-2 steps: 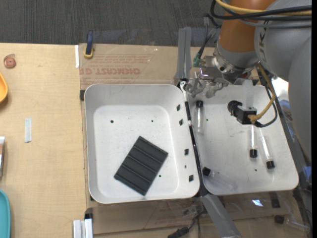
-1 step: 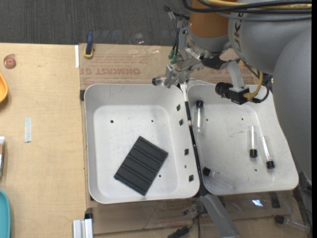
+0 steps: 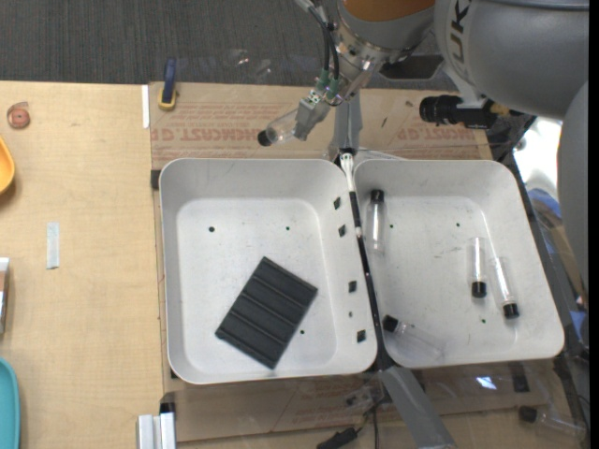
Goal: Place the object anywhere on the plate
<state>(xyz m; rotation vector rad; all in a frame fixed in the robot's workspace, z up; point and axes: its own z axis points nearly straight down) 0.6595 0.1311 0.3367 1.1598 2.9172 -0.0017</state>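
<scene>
Where the grey arm (image 3: 524,36) comes down from the far right corner of the counter, the tool (image 3: 323,96) hangs above the brown cardboard (image 3: 234,120) just behind the far edge of the two bins, close to the seam between them. It is closed on a clear tube (image 3: 285,129). The tube slants away from the tool's tip toward the left, dark cap (image 3: 265,138) outermost, and is lifted clear of both bins.

The left bin (image 3: 173,251) carries the plate (image 3: 269,310), a black ribbed rectangle lying flat and turned at an angle, in the middle of the bin's near half. It touches none of the walls, and the held tube is well apart from it, beyond the bin's far edge.

The right bin (image 3: 538,279) carries four more tubes. One (image 3: 376,221) lies along its left wall with the black cap at the far end. Two (image 3: 490,274) lie side by side near the right wall, black caps toward the near edge. The fourth (image 3: 410,335) lies in the near left corner.

On the bare wood of the counter (image 3: 84,325), to the left of the bins, a blue and yellow clamp (image 3: 168,87) sits at the cardboard's far left corner. A small reddish disc (image 3: 17,115) lies near the counter's left edge, with an orange object (image 3: 5,171) cut off by that edge just nearer. A small grey strip (image 3: 52,246) lies between that edge and the left bin.
</scene>
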